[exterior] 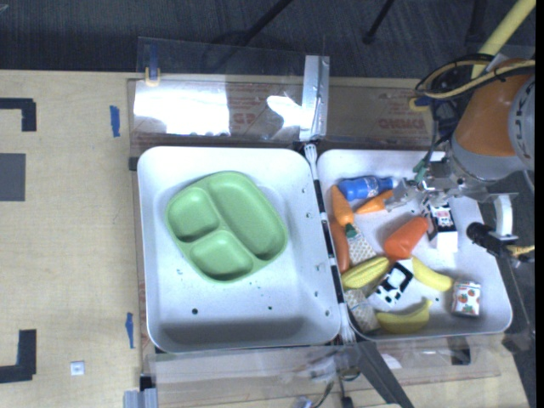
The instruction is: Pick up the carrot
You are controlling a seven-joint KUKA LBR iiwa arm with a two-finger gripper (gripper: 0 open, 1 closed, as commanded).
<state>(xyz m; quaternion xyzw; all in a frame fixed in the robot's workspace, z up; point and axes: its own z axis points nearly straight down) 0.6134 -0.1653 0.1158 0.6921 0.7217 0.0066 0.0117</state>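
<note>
Yellow banana point(406, 316) lying nearest lens; carrot point(342, 213) resting against right bin point(497, 308) left wall, beside blue bottle point(365, 185). Gripper point(429, 185) being held above clutter (jaw state cannot be told); approach best made along wall.

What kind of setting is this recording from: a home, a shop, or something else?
Most likely a robotics lab bench set up for grasping trials. Two white bins sit side by side: the left bin holds a green divided plate, the right bin a jumble of toy food, with the grey-and-orange arm over it.
</note>
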